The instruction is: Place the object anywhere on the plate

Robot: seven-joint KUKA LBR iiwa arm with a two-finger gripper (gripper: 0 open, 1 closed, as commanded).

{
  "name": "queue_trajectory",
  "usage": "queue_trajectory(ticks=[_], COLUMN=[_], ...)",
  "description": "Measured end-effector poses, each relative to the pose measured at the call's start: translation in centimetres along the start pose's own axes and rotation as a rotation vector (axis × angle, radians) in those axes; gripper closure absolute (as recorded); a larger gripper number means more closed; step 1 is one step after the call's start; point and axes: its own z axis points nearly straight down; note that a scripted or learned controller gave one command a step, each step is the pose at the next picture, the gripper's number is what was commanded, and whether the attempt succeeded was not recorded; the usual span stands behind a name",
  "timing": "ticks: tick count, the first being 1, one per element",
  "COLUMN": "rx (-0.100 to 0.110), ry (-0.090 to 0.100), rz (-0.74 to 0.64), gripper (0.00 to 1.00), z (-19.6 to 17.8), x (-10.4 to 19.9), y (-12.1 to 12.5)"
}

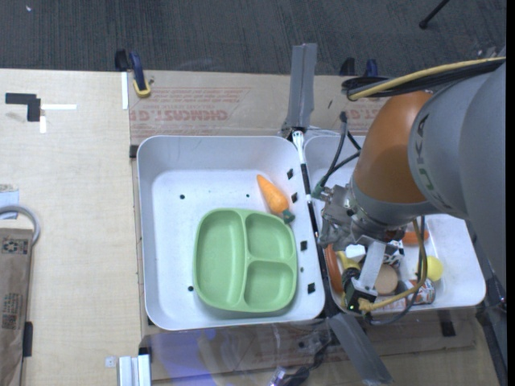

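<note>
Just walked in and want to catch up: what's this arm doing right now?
The arm's gripper is down in the right bin, among a clutter of small items. The green divided plate sits in the left bin with nothing on it, and a toy carrot lies just beyond its far edge. So nothing has been placed on the plate yet.
</note>
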Motion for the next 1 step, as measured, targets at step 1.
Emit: queue_trajectory(ticks=[1], rx=[-0.002], ry=[0.002], rz=[-0.153], gripper=[1.0], z=[1.37], x=[7.01], y=[-3.22])
